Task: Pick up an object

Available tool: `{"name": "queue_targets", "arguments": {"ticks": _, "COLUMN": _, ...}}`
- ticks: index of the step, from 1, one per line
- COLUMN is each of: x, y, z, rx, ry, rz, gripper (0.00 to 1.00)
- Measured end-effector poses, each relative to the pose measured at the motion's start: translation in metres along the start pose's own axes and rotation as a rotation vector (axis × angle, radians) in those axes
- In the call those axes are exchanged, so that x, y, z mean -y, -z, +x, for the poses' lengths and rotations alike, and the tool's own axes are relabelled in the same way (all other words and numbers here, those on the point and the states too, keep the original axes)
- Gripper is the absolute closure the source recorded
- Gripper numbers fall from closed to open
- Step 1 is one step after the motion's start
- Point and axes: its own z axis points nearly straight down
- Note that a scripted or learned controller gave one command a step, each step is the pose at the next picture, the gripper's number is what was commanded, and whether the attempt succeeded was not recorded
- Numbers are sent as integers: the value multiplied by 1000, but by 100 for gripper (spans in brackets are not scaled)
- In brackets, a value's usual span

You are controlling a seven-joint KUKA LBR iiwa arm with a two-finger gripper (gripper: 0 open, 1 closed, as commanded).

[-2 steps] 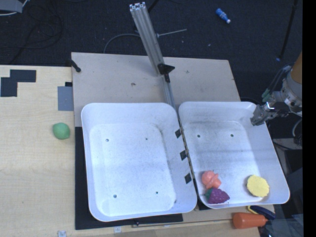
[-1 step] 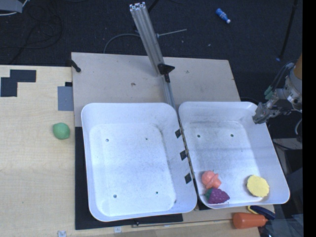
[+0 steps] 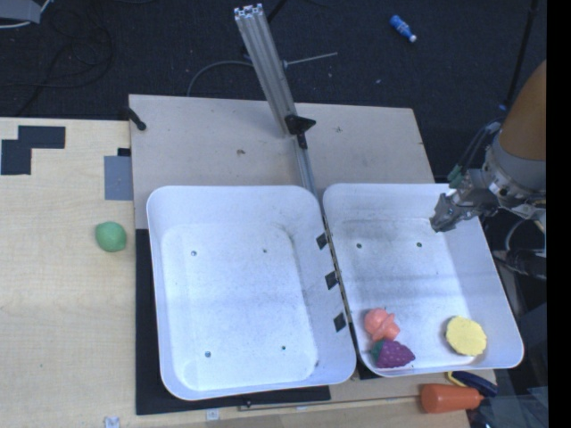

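- Three candidate objects lying in the right bin (image 3: 464,266), all along its near edge.
- Orange-pink toy (image 3: 382,323) near the bin's near-left corner, close to the left wall.
- Purple grape-like toy (image 3: 393,354) just beside and nearer than the orange-pink one, apparently touching it, at the near rim.
- Yellow disc-shaped toy (image 3: 466,335) at the near-right corner, well apart from the other two.
- None of the three in contact with the tool.
- Gripper (image 3: 444,218) positioned over the far-right part of the right bin, near its right rim, well apart from all three toys; nothing seen between its tips.
- Finger spacing: cannot tell, the dark tip too small and indistinct.
- Arm (image 3: 522,136) entering from the right, orange band above a grey wrist, cables alongside.
- Left bin (image 3: 178,239) adjoining the right bin, dark clips along the shared wall.
- Both bins seated on a pale board (image 3: 214,141) on the bench.
- Green ball (image 3: 111,236) on the wooden surface, left of the left bin, apart from it.
- Orange carrot-like item (image 3: 449,398) outside the right bin, just past its near edge.
- Metal rail (image 3: 268,65) slanting from the far side down toward the junction of the bins.
- Small blue item (image 3: 403,28) on the dark floor beyond the bench.
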Motion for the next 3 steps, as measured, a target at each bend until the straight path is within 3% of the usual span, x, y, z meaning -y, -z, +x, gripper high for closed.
{"name": "queue_targets", "arguments": {"ticks": 2, "x": 8, "y": -20, "z": 112, "rx": 0, "ry": 1, "rz": 0, "gripper": 100}}
{"name": "queue_targets", "arguments": {"ticks": 3, "x": 20, "y": -10, "z": 169, "rx": 0, "ry": 1, "rz": -1, "gripper": 100}}
